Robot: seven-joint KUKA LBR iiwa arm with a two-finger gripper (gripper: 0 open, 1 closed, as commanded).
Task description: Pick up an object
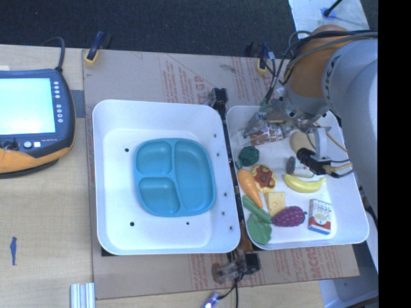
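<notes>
My gripper (pixel 268 116) hangs low over the far left corner of the right bin (pixel 350 239), directly above a brown and white snack packet (pixel 264 134). Toy food lies in the same bin: a dark green broccoli (pixel 248 154), an orange carrot (pixel 250 187), a pizza slice (pixel 264 176), a cheese wedge (pixel 276 202), purple grapes (pixel 289 217), a yellow banana (pixel 303 183), a green leafy piece (pixel 258 222) and a red and white box (pixel 320 216). The wrist hides where the gripper meets the packet.
The left bin (pixel 112 172) holds a blue plate (pixel 173 176) with three compartments. A tablet-like pendant (pixel 32 117) lies on the bench at the far left. The grey arm with its orange band (pixel 321 63) covers the right bin's far right corner.
</notes>
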